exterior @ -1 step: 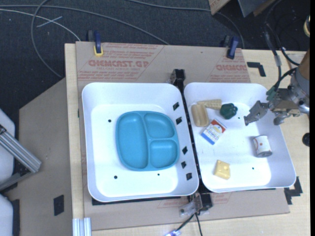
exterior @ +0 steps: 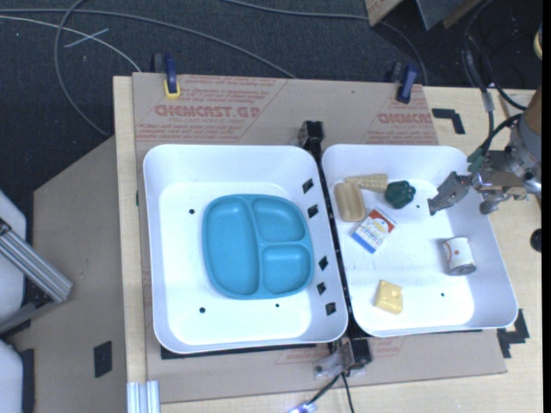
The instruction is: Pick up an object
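The gripper (exterior: 472,194) is held open and empty above the right bin's (exterior: 482,304) far edge, presumably poised for descent, while the can (exterior: 458,255) is left lying just below it.

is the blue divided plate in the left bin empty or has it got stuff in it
Empty. The blue divided plate lies flat in the left bin, and all three of its compartments show bare blue.
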Tool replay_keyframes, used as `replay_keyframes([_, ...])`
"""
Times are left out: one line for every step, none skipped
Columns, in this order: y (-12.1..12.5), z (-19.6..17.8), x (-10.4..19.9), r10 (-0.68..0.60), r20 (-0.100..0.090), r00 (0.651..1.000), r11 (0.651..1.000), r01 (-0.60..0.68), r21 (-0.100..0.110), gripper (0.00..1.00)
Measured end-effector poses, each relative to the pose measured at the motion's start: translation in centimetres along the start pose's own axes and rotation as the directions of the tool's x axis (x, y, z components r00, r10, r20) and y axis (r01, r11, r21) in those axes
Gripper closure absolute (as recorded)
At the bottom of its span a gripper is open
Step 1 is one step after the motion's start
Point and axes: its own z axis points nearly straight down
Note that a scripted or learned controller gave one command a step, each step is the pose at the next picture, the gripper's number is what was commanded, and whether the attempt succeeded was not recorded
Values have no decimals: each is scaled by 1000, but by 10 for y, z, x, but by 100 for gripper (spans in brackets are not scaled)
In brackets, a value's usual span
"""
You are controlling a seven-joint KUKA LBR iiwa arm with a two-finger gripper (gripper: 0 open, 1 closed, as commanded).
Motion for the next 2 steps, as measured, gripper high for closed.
replay_keyframes([-8, 54, 7, 1, -2, 1000, 1000, -1, 5, 0])
replay_keyframes([-6, 99, 1, 1, -2, 1000, 1000, -1, 6, 0])
